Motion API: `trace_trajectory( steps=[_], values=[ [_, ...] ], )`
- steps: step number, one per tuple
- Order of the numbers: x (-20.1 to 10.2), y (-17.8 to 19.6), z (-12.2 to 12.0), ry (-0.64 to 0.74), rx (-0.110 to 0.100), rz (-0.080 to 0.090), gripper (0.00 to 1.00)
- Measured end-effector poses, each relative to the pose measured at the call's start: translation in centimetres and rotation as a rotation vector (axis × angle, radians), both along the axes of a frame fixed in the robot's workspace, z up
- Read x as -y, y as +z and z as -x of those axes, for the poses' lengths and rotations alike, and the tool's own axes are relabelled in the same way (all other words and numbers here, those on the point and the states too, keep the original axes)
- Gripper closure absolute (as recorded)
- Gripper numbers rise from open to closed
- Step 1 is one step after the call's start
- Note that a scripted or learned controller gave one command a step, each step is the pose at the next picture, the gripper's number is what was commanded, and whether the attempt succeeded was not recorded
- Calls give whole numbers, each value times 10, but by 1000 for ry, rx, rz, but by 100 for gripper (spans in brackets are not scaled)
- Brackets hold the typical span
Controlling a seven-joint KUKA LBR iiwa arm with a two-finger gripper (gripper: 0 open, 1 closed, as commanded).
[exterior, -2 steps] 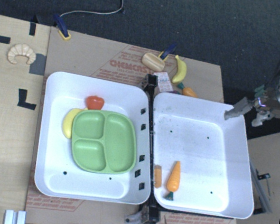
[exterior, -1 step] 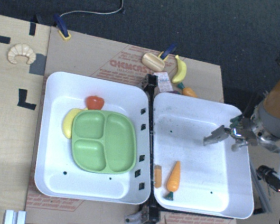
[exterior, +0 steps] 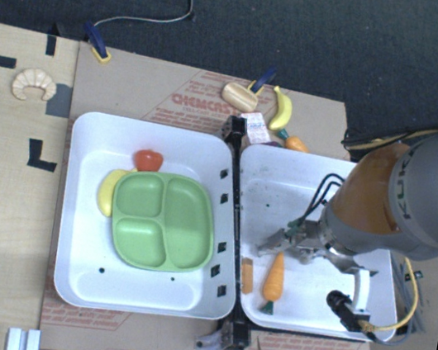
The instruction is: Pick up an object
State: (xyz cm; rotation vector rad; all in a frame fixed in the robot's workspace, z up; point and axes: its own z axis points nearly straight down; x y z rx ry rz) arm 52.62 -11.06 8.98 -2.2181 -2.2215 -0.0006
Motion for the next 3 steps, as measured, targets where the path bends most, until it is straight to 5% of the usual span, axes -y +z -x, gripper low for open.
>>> trace_trajectory(
  steps=[1, 2, 3],
  values=[
    [-13, -3, 33, -3, 11, 6, 0],
    [-13, 7, 33, -3, 10, 6, 100],
    [-66, 94, -25, 0, 1, 2, 100]
  ],
)
